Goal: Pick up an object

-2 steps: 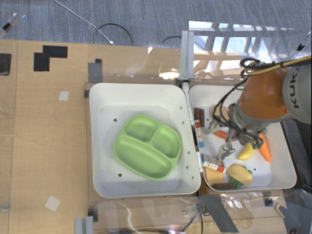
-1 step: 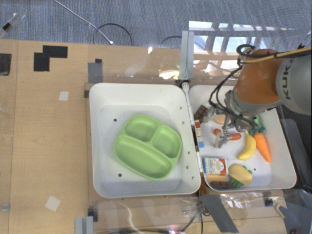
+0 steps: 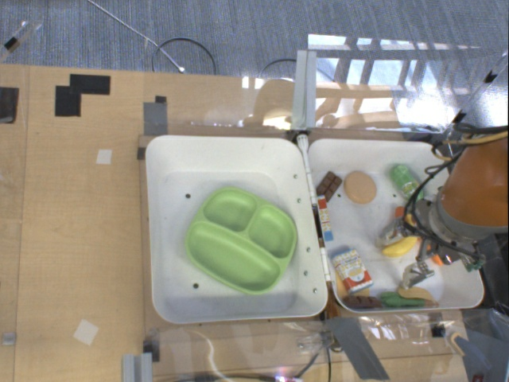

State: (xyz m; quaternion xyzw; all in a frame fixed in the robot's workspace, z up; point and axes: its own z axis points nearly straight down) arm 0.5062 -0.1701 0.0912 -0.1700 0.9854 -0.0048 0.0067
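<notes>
While the green plate [image 3: 241, 239] sits alone in the left bin [image 3: 167, 213], the right bin [image 3: 374, 153] holds many small things. A yellow banana toy [image 3: 400, 247] lies in the right part of that bin, with its long side running left to right and its right end tipped up a little. The gripper [image 3: 406, 255] hangs right over it, with one metal finger [image 3: 391, 233] just above the banana and the other finger [image 3: 415, 274] just below it, so the fingers are spread wide apart around it. I cannot tell if they touch it. The arm [image 3: 477, 189] comes in from the right edge of the frame, with its orange band up high and the grey wrist pointing down and to the left. A small juice box [image 3: 351, 268] lies near the bottom left of this bin, a brown round cookie [image 3: 360, 187] sits near the top, and a green bottle [image 3: 404, 178] lies to the right of the cookie.
</notes>
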